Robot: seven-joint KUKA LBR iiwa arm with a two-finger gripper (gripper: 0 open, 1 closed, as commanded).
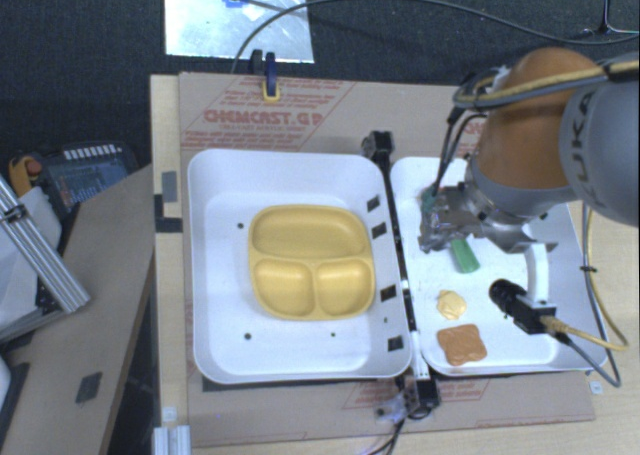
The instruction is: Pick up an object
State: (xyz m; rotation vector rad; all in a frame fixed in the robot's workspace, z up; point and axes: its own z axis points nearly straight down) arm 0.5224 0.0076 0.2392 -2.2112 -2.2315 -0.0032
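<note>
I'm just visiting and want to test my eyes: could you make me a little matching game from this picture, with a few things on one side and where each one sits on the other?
Things:
1. yellow divided tray
2. green object
3. brown square piece
4. pale yellow piece

Places:
A. right bin, nearest its front edge
B. middle of the left bin
C. right bin, just under the gripper
D. right bin, between the green object and the brown square piece

Pairs: 1-B, 2-C, 3-A, 4-D
</note>
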